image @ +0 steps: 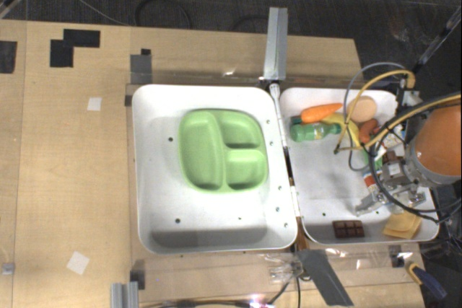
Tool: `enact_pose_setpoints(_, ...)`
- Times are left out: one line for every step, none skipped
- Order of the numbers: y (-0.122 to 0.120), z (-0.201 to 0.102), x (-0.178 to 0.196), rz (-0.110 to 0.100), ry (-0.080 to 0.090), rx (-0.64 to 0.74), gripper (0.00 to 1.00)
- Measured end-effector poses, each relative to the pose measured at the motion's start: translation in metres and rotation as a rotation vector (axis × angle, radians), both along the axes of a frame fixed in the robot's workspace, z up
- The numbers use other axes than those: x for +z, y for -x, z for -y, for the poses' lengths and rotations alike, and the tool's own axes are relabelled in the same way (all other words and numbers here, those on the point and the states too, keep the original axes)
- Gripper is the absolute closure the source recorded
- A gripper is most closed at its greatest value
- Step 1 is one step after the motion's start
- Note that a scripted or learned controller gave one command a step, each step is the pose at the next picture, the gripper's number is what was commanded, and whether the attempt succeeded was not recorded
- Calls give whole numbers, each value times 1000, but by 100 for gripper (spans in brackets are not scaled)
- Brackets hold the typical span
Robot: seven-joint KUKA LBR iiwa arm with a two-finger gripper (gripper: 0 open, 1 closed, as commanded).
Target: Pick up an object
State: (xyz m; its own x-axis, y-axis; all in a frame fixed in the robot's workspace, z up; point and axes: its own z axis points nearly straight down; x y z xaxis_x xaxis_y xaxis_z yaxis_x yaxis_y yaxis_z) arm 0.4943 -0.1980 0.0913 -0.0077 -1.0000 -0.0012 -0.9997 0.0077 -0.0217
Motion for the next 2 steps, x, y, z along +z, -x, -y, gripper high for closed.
enact_pose_setpoints(-3, -2, 13, 7, -2, -5, 100)
enact_pose_setpoints(-51, -13, 116, -12, -4, -291, 100)
